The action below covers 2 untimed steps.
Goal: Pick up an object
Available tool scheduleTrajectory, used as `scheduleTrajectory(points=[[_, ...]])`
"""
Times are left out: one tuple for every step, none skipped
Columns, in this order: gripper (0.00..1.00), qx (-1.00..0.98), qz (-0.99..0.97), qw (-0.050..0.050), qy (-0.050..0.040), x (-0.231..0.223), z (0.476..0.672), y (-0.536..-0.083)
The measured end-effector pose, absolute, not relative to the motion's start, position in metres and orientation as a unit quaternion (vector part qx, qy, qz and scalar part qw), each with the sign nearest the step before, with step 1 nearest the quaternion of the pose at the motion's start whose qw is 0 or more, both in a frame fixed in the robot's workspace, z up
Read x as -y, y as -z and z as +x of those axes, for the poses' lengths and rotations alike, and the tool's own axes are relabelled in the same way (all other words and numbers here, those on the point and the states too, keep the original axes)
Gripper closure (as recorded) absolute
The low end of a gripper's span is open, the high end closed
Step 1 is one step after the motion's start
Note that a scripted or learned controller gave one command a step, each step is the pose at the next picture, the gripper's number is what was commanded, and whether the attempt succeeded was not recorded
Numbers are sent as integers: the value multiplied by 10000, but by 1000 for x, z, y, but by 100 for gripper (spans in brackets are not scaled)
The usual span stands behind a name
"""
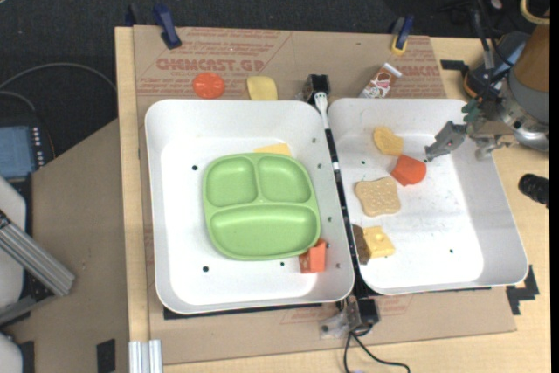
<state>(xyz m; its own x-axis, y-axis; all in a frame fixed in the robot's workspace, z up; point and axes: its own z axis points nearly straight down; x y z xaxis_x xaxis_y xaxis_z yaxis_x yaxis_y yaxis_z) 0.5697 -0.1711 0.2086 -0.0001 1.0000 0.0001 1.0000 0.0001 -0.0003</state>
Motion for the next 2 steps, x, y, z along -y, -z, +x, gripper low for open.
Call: scheduleTrajectory(points=[[0,7081,-7060,59,-24,139,584,-97],[0,7076,-7066,-11,1,149,605,-84]])
